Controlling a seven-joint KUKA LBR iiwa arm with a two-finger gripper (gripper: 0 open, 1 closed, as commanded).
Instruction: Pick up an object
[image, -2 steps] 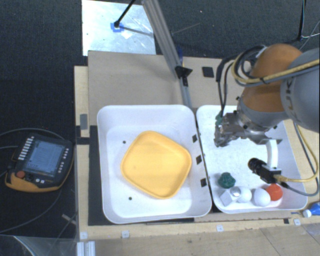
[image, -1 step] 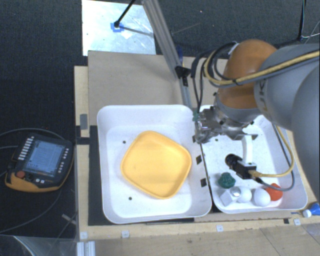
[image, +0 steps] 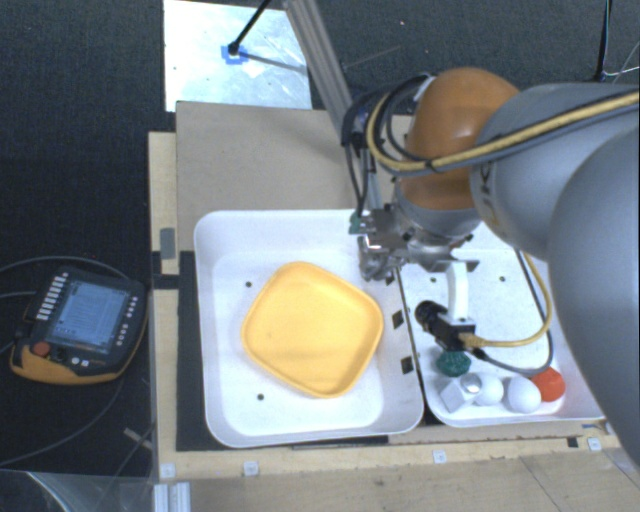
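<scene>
Left bin (image: 215, 330): one yellow plate (image: 312, 340), lying flat at its middle. Right bin (image: 500, 290): green object (image: 452, 362), grey block (image: 452, 395), two white balls (image: 523, 394) and orange ball (image: 549, 383), clustered along the near edge. Gripper (image: 378, 258): above the rims between the bins, beside the plate's far corner; spread or closed cannot be told.

Yellow plate (image: 312, 328) in bin (image: 225, 300) — gripper (image: 376, 262) beside.
</scene>
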